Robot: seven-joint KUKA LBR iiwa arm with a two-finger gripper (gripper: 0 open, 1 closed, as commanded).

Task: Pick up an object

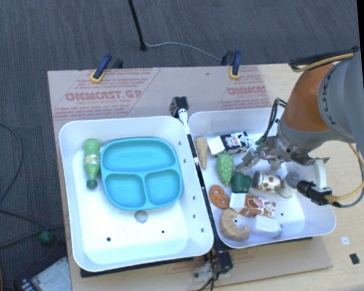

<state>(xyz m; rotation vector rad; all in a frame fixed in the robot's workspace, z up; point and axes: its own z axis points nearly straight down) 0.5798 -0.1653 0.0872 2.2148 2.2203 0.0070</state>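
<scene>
Gripper [254, 159] hangs low over the right bin [315, 225], its metal parts reaching leftward from the orange-banded wrist toward the heap of small things there. Whether anything sits between its tips cannot be told, since the metal parts blur into the clutter beneath. Just left of the tips lies a green bumpy toy [225, 167], and just below that a dark green object [240, 182]. Near the bin's far edge rests a black and white box [235, 141], with a pale cone [202, 150] lying beside the divider. Below the gripper stands a small white cup with red spots [269, 182]. Lower still lie a pretzel [218, 196], a brown and white packet [259, 206] and a tan doughnut-like piece [233, 226] near the front wall. Across the divider, the left bin [89, 245] holds a blue compartment tray [141, 172] with a green bottle [92, 161] lying along its left side. Both bins sit on a brown board [89, 96] held by blue and yellow clamps [103, 66].
</scene>
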